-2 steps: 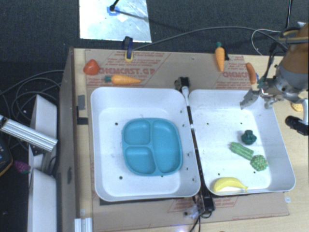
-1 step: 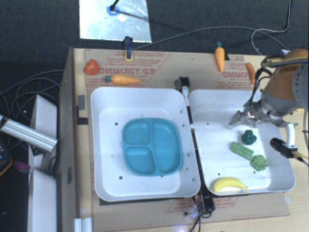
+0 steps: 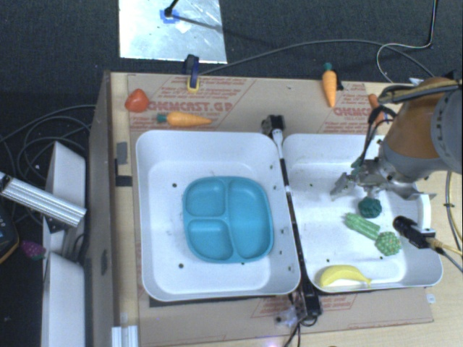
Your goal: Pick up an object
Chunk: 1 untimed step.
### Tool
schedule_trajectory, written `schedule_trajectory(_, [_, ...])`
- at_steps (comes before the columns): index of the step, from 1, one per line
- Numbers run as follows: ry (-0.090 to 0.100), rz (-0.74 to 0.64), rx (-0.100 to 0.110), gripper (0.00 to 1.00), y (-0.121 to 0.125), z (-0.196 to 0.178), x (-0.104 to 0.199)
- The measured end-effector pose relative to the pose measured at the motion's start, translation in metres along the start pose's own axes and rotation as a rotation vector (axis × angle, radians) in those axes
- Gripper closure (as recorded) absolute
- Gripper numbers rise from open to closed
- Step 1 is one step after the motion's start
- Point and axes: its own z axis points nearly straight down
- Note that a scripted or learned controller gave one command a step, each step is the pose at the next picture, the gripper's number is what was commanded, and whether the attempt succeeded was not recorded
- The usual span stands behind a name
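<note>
Two bins, one claw over the right one

Two fingers of the gripper (image 3: 359, 184) stand spread open in the right bin (image 3: 311, 157), holding nothing. A dark green round toy (image 3: 370, 207) lies just beside them, below. The green corn-like piece (image 3: 362, 225) has its long axis slanting from upper left down to the broccoli (image 3: 388, 243). A banana (image 3: 344, 276) lies near the front wall.
</note>
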Motion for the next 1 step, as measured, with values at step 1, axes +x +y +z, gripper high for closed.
schedule_trajectory(1, [-0.001, 0.003, 0.001, 0.00, -0.0413, 0.0281, -0.0304])
